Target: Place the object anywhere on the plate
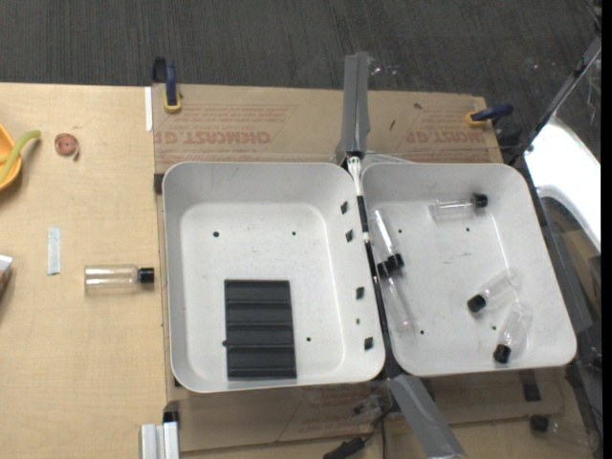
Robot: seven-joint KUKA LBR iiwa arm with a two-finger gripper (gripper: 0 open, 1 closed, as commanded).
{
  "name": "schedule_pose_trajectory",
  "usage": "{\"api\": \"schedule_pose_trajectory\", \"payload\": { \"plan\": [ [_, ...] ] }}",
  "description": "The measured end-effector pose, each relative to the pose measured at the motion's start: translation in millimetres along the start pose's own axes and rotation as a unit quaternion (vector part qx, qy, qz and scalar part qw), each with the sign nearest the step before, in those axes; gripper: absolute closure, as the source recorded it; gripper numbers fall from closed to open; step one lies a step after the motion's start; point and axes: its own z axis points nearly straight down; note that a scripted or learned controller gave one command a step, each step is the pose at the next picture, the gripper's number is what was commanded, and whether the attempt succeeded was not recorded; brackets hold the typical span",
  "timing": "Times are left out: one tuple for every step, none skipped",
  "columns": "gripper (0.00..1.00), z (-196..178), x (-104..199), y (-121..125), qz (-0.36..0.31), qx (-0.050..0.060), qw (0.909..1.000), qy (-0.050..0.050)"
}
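So, two shallow white plastic bins side by side mid-frame. The left bin (191,256) has the dark grey ribbed rectangular plate (258,330) lying flat in its lower middle, just about touching the near wall.

The objects are small clear plastic vials with black caps, all over in the right bin (535,256), well apart from the plate. One vial (454,208) lies near the top of that bin, cap toward the right. Another one (382,242) runs along the bin's left wall, its cap at the lower end. Two more sit toward the lower right: one (490,292) angled with its cap down-left, and one (513,328) just below it, close to the bin's lower right corner.

There's also a stray vial (117,276) of the same kind on the bare wooden bench (76,352), left of the bins, lying on its side. A brown cardboard sheet (239,127) lies under both bins.

As for the gripper, I can't tell what state it's in.
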Motion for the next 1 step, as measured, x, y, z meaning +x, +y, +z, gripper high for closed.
{"api": "schedule_pose_trajectory", "payload": {
  "plan": [
    [0.00,-0.2,-69.9,-13.5,-0.002,0.001,1.0000,0.000]
  ]
}}
